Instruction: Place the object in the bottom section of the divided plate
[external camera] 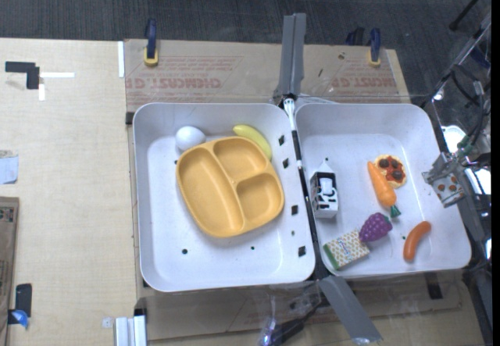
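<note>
Hand (445,180) sits at the right bin's (355,114) far right edge, above the rim; you cannot tell its state from here, and nothing shows in it. The toys lie loose in that bin: carrot (381,185), sausage (416,240), grapes (375,227), milk carton (324,194). Yellow divided plate (230,186) waits in the left bin (156,204), sections bare. Pick one clear-standing piece — the sausage looks freest — come straight down, then carry it to the plate's bottom section.
</note>
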You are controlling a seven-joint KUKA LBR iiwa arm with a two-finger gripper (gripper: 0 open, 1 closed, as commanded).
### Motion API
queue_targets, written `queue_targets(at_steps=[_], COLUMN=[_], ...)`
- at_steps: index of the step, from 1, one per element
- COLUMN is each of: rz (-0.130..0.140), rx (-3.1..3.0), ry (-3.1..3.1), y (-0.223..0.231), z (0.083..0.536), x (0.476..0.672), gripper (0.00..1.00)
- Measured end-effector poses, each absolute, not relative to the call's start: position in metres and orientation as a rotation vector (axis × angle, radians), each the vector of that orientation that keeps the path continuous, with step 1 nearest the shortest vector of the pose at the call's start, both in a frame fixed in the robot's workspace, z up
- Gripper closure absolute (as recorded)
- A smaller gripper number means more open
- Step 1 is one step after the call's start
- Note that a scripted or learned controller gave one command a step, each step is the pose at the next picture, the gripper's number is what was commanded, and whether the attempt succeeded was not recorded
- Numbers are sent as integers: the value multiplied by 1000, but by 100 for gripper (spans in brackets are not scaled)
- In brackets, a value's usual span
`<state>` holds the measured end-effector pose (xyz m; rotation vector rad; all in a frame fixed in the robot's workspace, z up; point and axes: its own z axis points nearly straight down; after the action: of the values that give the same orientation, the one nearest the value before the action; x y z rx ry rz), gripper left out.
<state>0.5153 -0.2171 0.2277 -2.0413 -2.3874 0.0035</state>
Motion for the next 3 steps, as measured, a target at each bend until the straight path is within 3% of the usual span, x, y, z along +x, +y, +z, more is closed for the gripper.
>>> queue_targets(at_steps=[1, 2, 3], rz=[1, 3, 3], rx=[-1926, -1702, -1799], ry=[-2483, -2639, -2574], y=[-135, -26, 43], z=[255, 227, 190], x=[523, 565, 594], gripper=[100, 100, 100])
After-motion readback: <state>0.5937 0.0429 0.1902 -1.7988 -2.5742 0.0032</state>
